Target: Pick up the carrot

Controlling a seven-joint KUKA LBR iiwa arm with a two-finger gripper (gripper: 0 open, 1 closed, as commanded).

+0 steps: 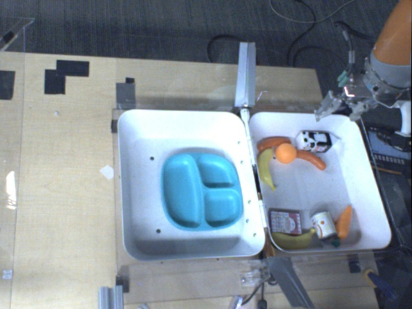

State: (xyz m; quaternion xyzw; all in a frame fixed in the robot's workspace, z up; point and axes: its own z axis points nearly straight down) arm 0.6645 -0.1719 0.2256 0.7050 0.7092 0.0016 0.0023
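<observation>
The smooth, tapered orange carrot [345, 221] lies in the right white bin [373, 192], near its front right corner. The claw [340, 103] hovers released above the bin's far rim.

You see the carrot [345, 221] in the right bin [370, 172], close to its lower right corner. It is small and orange, lying almost upright along the right wall, thicker end up, just beside a small white cup [322, 222].
</observation>
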